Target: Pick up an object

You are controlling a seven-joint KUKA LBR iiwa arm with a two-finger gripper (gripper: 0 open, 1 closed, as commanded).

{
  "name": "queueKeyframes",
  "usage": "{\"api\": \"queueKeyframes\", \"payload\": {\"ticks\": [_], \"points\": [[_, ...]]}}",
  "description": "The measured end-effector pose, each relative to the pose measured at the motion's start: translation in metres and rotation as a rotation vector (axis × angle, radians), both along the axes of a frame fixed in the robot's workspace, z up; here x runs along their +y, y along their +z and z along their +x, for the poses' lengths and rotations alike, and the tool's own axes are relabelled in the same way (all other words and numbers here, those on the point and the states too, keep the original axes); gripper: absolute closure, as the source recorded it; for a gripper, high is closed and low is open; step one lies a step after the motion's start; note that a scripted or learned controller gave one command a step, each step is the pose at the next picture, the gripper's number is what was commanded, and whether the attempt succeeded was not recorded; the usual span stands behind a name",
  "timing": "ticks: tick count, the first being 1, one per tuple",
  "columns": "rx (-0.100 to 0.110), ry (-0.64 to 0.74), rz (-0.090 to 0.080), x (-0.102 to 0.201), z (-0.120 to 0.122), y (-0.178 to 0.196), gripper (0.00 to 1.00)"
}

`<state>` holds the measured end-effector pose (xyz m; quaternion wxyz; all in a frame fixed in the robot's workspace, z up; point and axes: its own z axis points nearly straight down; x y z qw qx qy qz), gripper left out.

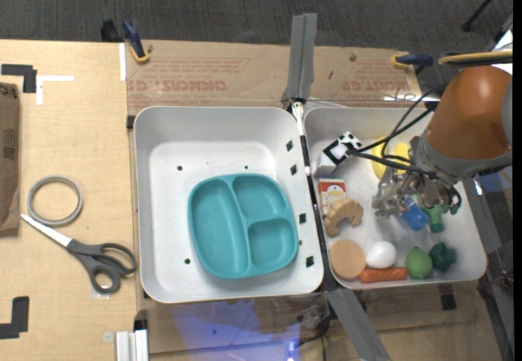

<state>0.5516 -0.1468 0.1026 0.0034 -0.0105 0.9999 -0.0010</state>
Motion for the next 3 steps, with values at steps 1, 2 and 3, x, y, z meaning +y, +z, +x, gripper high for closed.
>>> {"api": "queueKeyframes", "payload": {"ticks": [1, 2, 3], "points": [[-0.001, 0.403, -0.001, -0.064, 0.074, 0.084, 1.0], [-0.021, 0.354, -0.015, -0.063, -0.013, 0.014, 1.0], [-0.015, 0.352, -0.011, -0.063, -0.015, 0.009, 0.0]]}}
